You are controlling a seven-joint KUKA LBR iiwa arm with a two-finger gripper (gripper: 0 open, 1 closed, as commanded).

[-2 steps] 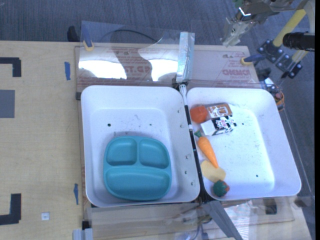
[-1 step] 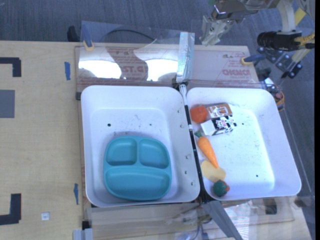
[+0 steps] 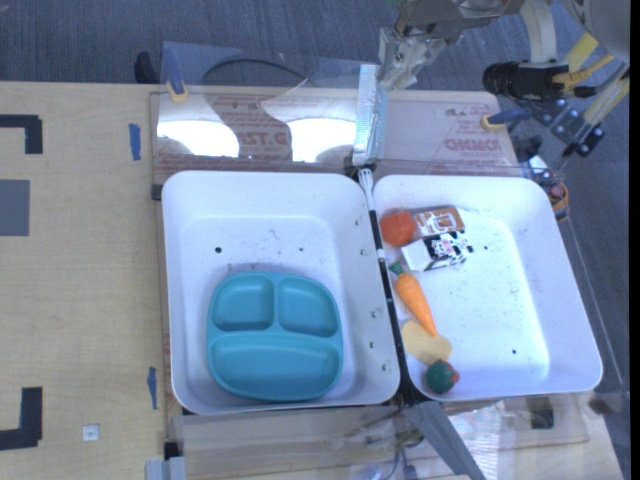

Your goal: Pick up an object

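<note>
Gripper (image 3: 405, 56) seen far, above bins; finger state can't be told. Carrot (image 3: 416, 303), orange ball (image 3: 397, 227), carton (image 3: 437, 239) crowded vs right bin (image 3: 520, 298) left wall. Teal tray (image 3: 274, 336) in left bin (image 3: 200, 218).

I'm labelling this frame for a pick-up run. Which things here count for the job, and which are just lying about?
For the job:
gripper, above the bins' far edge
orange ball
small carton
carrot
yellow piece
green and red piece

Lying about:
teal divided plate in the left bin
blue tape
</note>
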